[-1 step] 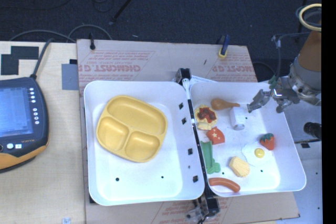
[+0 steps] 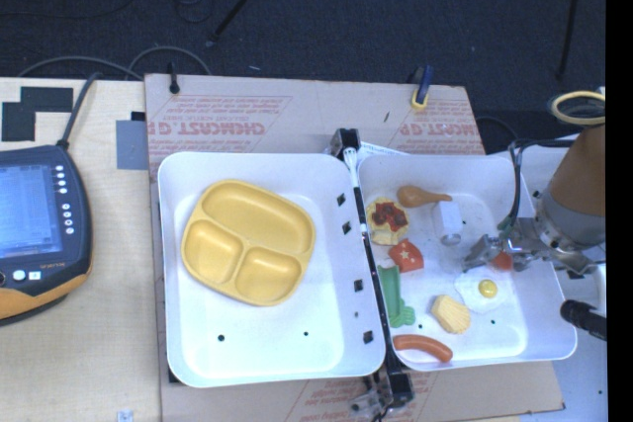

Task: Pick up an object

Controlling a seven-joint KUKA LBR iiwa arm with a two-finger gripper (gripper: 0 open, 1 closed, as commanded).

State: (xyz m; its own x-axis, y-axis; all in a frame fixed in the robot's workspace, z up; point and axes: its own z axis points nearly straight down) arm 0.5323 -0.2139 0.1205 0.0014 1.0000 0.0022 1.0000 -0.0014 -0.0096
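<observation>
The right bin (image 2: 534, 341) holds several toy foods: a brown drumstick (image 2: 423, 197), a pizza slice (image 2: 386, 218), a red strawberry-like piece (image 2: 406, 256), a green piece (image 2: 396, 297), a sausage (image 2: 423, 348), a yellow chunk (image 2: 451, 314), a fried egg (image 2: 485, 292) and a small white cup (image 2: 450, 222). My gripper (image 2: 497, 258) reaches in from the right. It sits low in this bin, just above the fried egg and right of the cup. A small red bit (image 2: 503, 261) shows at its tip; whether it is held is unclear.
The left bin (image 2: 198, 351) carries a yellow divided plate (image 2: 247, 240). A black divider with clips (image 2: 361, 252) runs between the bins. A teach pendant (image 2: 35, 222) lies on the bench at far left. The grey arm (image 2: 579, 203) overhangs the right bin's right edge.
</observation>
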